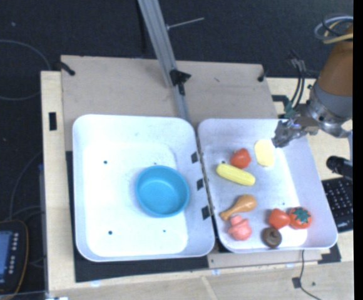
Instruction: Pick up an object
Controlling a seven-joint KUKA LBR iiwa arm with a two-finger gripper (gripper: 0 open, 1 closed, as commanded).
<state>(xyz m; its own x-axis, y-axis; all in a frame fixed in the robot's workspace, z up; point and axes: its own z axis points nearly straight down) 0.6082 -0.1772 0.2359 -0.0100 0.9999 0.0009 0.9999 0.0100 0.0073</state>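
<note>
Right bin [306, 167]: corn [236, 174], tomato [240, 158] beside pale block [265, 153].

A: Which colours mark the left bin [94, 167]?
B: White walls and floor; the bowl [162, 190] inside it is bright blue.

A: And the right bin [306, 167]?
B: White as well. Its contents: a pale yellow block [265, 153], a red-orange piece [241, 159], a yellow corn cob [235, 174], a tan-orange drumstick [238, 207], a pink item [240, 229], a dark brown round piece [271, 237], a red piece [279, 218], and a red tomato [300, 217] with a green top.

A: The arm [335, 86]?
B: Grey, with an orange band; the gripper [284, 134] is grey and dark.

A: The surroundings?
B: A beige bench [125, 86], a grey rail [159, 39], black floor.
</note>
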